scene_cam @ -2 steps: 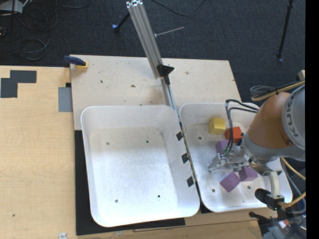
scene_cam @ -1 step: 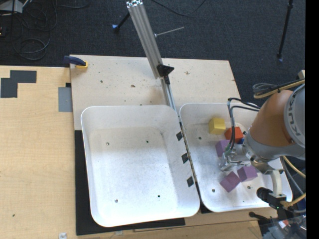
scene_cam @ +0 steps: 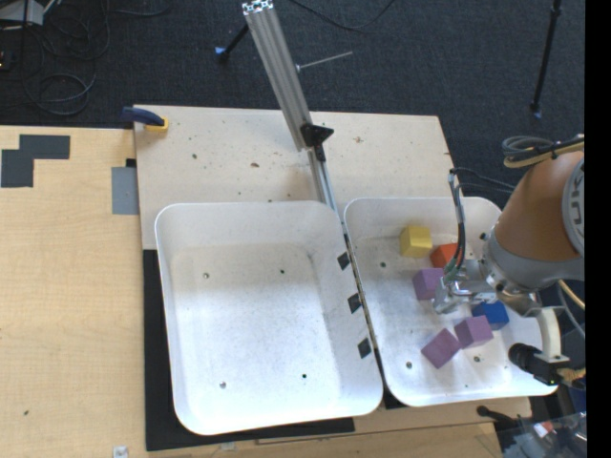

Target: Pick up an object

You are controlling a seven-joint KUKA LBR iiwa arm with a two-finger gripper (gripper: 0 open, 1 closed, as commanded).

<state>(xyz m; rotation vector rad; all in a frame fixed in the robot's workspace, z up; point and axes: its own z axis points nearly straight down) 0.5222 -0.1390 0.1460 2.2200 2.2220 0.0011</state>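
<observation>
The gripper (scene_cam: pixel 449 299) is low inside the right bin (scene_cam: pixel 396 375), in the middle of the group of blocks. Its metal parts are small and shiny in this view, and I cannot tell how the gripper stands or if anything is between its tips. It is just beside a purple block (scene_cam: pixel 427 282) on its left, maybe touching it, but this is not sure. The arm (scene_cam: pixel 539 222) comes in from the right, and its orange band covers the right edge of the bin.

The other blocks lie around the gripper. A yellow block (scene_cam: pixel 415 239) is further back, and an orange block (scene_cam: pixel 444 254) is just beside it, partly behind a thin dark cable. A blue block (scene_cam: pixel 494 314) is on the right of the gripper, near the wrist. Two more purple blocks are in front: one (scene_cam: pixel 474 330) touches the blue block or is very near to it, and the other (scene_cam: pixel 440 347) lies tilted a little to the left.

The left bin (scene_cam: pixel 181 256) is white with some small dark spots (the same spots are on the right bin's floor). The two bins stand side by side on a pale wooden bench (scene_cam: pixel 229 156). A grey metal beam (scene_cam: pixel 282 70) goes up from between the bins at a slant. A small blue and yellow clamp (scene_cam: pixel 145 118) is at the far left corner of the bench. The floor (scene_cam: pixel 410 46) behind is dark carpet with cables.
</observation>
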